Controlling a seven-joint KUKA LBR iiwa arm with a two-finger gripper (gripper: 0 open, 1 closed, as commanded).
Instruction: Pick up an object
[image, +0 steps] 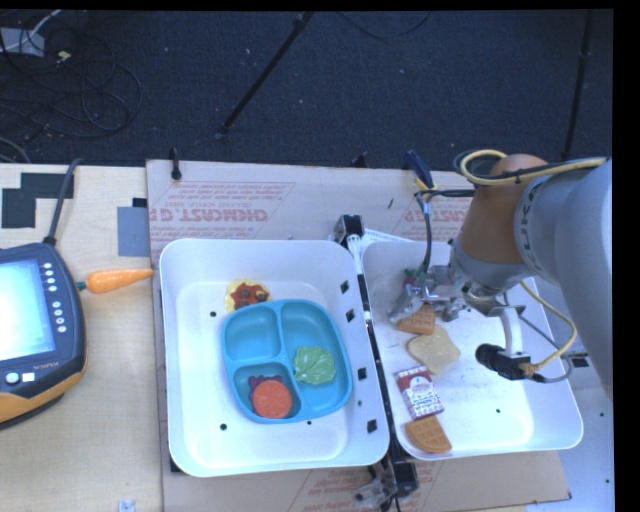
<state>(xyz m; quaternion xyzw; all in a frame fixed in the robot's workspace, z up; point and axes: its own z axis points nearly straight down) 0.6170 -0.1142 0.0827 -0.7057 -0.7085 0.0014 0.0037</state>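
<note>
Camera view looks down on two white bins on the table. The pincer (425, 295) hangs low in the right bin (540, 425), near its far left corner, just above a brown toast piece (418, 321); whether it is open or closed, I cannot tell. Toward the near edge lie a pale bread slice (433, 351), a red packet (420, 391) and another toast piece (428, 436). The left bin (190, 380) carries a blue divided tray (262, 335).
</note>
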